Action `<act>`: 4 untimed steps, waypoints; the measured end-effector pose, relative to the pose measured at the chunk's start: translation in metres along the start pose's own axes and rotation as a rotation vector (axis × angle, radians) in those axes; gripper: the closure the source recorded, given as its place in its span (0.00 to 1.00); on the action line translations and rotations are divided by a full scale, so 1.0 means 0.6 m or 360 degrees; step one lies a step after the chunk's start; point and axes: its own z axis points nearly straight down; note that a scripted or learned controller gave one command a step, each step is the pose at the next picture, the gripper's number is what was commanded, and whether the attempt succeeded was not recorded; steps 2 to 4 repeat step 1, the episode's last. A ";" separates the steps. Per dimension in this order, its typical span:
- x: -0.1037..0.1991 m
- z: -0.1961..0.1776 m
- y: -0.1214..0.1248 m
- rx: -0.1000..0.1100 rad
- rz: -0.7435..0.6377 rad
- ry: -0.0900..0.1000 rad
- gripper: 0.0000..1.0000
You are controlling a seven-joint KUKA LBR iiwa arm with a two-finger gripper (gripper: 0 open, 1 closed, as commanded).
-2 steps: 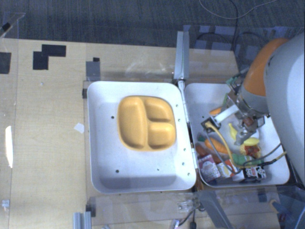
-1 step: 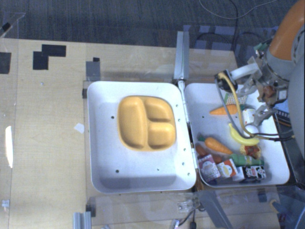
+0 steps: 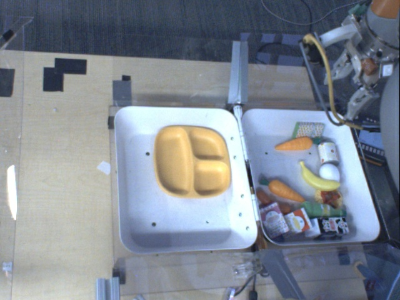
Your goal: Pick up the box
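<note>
Several small printed boxes lie along the front edge of the right bin (image 3: 369,186): a pale one (image 3: 274,220), an orange-and-white one (image 3: 300,221) and a dark green one (image 3: 332,225). A flat speckled green box (image 3: 309,130) lies at the back of that bin. My gripper (image 3: 356,80) hangs high at the upper right, over the bin's back right corner and outside its rim. It is far from the boxes and touches none of them.
The right bin also holds two carrots (image 3: 294,144) (image 3: 286,190), a banana (image 3: 317,179), a white egg (image 3: 329,171) and a small can (image 3: 327,152). A yellow divided tray (image 3: 190,160) fills the middle of the left bin (image 3: 134,217). A yellow cable (image 3: 322,74) loops beside the arm.
</note>
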 end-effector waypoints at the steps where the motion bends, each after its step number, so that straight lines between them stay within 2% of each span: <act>1: -0.009 -0.120 0.136 -0.0002 0.0001 -0.0001 0.00; 4: -0.009 -0.120 0.136 -0.0002 0.0001 -0.0001 0.00</act>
